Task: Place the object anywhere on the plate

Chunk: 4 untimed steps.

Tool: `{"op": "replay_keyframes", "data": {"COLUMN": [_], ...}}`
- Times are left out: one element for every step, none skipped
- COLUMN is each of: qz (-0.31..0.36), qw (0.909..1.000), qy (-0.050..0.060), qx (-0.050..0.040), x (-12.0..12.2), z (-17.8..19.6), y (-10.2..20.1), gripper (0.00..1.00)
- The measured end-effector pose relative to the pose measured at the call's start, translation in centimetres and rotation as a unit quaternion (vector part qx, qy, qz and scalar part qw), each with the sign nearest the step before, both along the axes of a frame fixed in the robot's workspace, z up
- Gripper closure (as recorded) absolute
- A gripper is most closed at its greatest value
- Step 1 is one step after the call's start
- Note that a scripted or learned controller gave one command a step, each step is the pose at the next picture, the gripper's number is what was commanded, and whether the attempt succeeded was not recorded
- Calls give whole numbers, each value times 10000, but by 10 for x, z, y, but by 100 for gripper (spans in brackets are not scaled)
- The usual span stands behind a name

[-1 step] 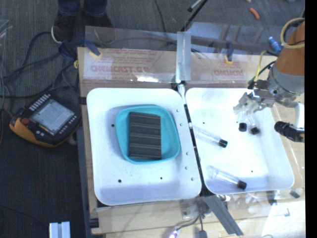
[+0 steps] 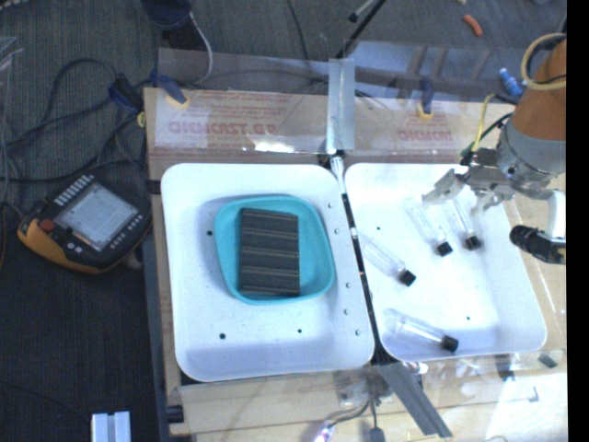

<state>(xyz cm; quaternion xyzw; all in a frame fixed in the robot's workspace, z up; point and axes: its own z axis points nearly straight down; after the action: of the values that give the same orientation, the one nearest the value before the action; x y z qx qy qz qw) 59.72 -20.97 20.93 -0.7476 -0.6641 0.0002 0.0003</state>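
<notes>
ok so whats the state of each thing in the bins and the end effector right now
dark ribbed block: lying flat on the plate, nothing gripping it
blue plate: flat in the left bin, carrying the block
clear tube: on its side in the right bin, mid-floor
second clear tube: on its side near the front wall
end effector: over the right bin, fingers apart, nothing between them

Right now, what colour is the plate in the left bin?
Light blue, clearest in the camera view: the plate holds a dark ribbed block.
</notes>
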Motion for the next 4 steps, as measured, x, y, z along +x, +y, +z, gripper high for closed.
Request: {"op": "replay_keyframes", "data": {"qz": [-302,-437,-696,-1407], "qw": [9995,9990,9976,9900], "qy": [-15,-4,7,9], "qx": [-3,-17,-13,-5], "x": [-6,32,24,37], "z": [24,121,75,25], "y": [-7,0,51,59], "gripper": [0,0,0,0]}}
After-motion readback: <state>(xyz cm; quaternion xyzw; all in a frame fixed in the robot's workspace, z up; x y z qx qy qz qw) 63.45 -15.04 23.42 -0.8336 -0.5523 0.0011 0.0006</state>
